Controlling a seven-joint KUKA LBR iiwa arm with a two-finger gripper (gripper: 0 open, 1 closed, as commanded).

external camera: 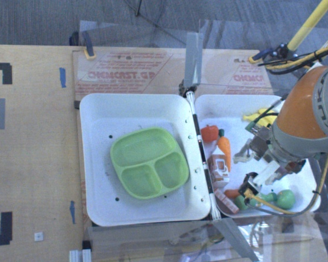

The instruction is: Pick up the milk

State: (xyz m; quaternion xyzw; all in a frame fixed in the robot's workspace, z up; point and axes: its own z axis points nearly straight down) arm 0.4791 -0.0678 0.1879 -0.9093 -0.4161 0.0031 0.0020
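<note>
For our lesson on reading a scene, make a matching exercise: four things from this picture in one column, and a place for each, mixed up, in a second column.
Things:
1. plate
2. milk
3. carrot
4. gripper

Places:
A. over the right bin
B. in the left bin
C. right bin, beside its left wall
D. right bin, just above the milk in the view

Pairs: 1-B, 2-C, 3-D, 4-A

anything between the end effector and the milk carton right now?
Camera view: just bare white floor of the right bin between the end effector and the milk carton. The carrot sits just above that stretch.
</note>
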